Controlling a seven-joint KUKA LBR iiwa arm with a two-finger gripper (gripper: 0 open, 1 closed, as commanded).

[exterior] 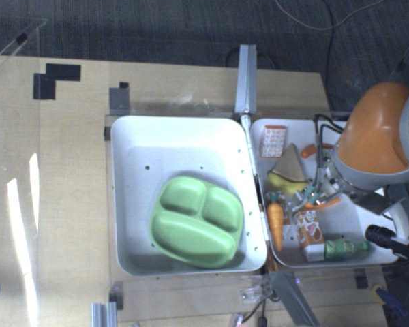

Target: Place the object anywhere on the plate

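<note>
Camera view: green three-compartment plate (198, 221) in left bin (126, 182); claw (312, 195), grip perhaps hidden, over carrot (275, 225).

My arm (385, 142) enters at 3 o'clock of frame. Biggest visible part: rounded orange band, smooth, glossy, dome-like. At its 3 o'clock side, pale grey casing with dark letters, partly cut off, I read "UK". Below band, at 6 o'clock, grey collar ring, then darker wrist hardware. Thin black cable loops off band's 9 o'clock edge. Small mixed-colour wiring or fittings at wrist's 8 o'clock; too small to resolve. Black cylindrical part at 5 o'clock.
</note>
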